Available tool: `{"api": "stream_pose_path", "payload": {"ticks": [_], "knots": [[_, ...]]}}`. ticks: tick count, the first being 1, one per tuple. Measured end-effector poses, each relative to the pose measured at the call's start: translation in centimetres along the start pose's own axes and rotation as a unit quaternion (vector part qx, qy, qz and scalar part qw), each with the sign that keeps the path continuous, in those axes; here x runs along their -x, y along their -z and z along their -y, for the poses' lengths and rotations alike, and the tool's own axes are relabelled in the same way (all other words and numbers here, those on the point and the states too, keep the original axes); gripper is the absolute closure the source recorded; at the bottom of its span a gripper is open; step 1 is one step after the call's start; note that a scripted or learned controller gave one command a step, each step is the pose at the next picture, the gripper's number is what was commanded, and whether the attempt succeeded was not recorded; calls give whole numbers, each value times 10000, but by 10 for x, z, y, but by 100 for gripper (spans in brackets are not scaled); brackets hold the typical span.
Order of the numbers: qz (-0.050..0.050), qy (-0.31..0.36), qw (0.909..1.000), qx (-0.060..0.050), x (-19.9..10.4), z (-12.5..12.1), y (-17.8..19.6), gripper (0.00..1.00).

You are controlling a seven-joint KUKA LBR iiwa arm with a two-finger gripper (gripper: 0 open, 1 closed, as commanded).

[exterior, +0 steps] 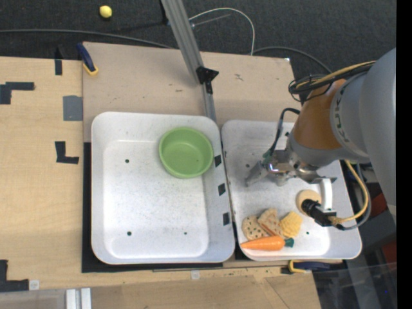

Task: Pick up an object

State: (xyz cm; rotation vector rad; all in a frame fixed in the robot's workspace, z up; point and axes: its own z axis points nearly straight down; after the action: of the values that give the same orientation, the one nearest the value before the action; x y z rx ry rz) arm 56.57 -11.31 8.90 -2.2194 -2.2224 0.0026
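Gripper (257, 171) hangs open with nothing in it, over the middle of the right bin (257, 132). The carrot (262, 243) lies at that bin's front edge beside the crackers (261, 224). Probably light, hard, slippery plastic; grab it across the middle.

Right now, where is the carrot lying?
In the camera view the carrot lies in the right bin, at its near edge, just below the crackers and the yellow piece.
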Motion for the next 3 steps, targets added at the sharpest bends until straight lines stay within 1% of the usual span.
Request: {"api": "stream_pose_path", "payload": {"ticks": [1, 2, 3], "knots": [[-6, 4, 10000, -5, -1, 0, 10, 100], [1, -3, 10000, 27, 2, 6, 70, 100], [2, -5, 10000, 26, 9, 3, 115, 100]]}}
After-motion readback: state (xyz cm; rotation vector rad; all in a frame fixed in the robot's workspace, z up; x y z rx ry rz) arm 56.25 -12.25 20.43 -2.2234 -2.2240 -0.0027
